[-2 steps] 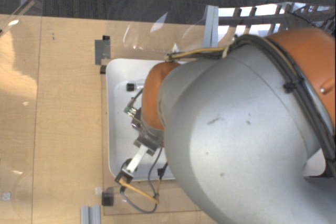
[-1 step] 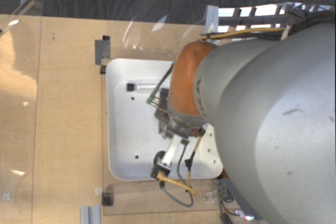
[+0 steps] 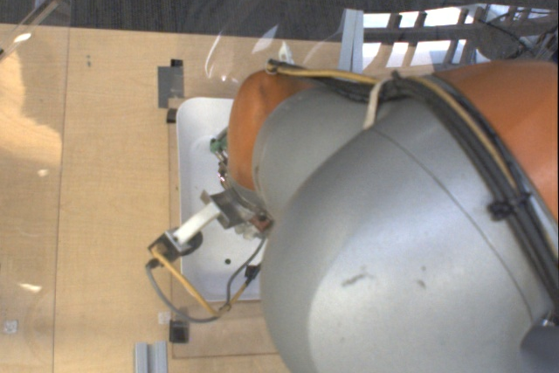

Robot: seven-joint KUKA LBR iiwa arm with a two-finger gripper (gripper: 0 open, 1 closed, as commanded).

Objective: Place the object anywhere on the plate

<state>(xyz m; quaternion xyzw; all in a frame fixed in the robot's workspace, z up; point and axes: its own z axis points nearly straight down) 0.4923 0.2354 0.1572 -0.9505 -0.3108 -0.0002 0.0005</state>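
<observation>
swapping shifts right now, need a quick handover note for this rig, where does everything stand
Gripper: over the white bin; I cannot tell whether it is open or shut.
Arm: its grey and orange body covers most of that bin.
Job's things: I cannot tell where the plate and object are. A small green thing peeks out at the arm's edge, in the bin's far part; I cannot tell what it is.
Done: nothing can be confirmed.
Left: treat the placing as not yet done, and check once the arm is out of the way.
</observation>
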